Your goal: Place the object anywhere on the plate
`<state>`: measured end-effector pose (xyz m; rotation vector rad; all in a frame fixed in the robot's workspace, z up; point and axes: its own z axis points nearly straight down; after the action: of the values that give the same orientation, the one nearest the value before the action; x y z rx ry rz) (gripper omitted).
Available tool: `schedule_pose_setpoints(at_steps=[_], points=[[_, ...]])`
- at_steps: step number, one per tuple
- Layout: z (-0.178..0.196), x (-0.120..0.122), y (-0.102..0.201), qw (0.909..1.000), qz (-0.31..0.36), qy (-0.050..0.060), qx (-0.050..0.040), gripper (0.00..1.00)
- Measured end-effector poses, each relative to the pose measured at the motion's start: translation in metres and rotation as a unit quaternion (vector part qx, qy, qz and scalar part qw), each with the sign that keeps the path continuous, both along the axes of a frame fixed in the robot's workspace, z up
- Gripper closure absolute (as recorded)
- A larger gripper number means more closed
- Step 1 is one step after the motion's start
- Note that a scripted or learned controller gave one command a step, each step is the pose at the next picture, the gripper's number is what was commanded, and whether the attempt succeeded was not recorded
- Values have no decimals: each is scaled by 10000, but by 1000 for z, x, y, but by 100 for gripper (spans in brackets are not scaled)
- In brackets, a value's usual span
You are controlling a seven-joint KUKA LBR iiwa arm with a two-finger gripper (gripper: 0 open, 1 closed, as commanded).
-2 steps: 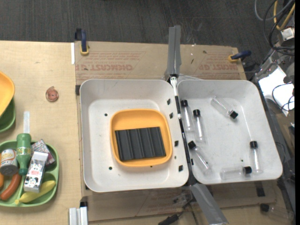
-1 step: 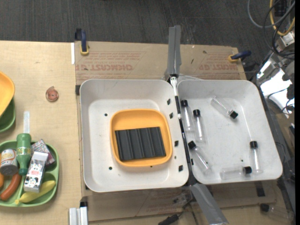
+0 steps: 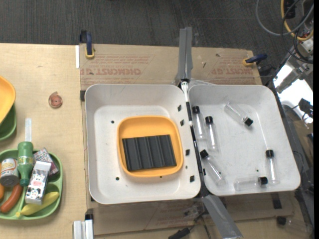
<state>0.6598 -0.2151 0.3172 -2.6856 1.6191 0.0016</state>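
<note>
An orange plate [image 3: 149,122] lies in the middle of the left white bin [image 3: 99,133]. A dark grey ribbed rectangular object [image 3: 149,152] rests flat on the plate, inside its rim. The right white bin [image 3: 239,148] holds several clear tubes with black caps, scattered apart: one near the back [image 3: 238,114], two by the left wall [image 3: 211,132], one at the right side [image 3: 270,166] and one along the front wall [image 3: 249,183].
Both bins sit on cardboard [image 3: 129,66] held by clamps [image 3: 87,44]. On the wooden table to the left stand a green tray of toy food [image 3: 47,203], an orange bowl [image 3: 5,101] and a small pink disc [image 3: 55,100]. Cables [image 3: 291,9] hang at the top right.
</note>
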Motion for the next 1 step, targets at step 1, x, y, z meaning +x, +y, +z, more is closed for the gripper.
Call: schedule_pose_setpoints(at_steps=[1], points=[[-40, 0, 16, 9797, 2004, -1, -10, 0]])
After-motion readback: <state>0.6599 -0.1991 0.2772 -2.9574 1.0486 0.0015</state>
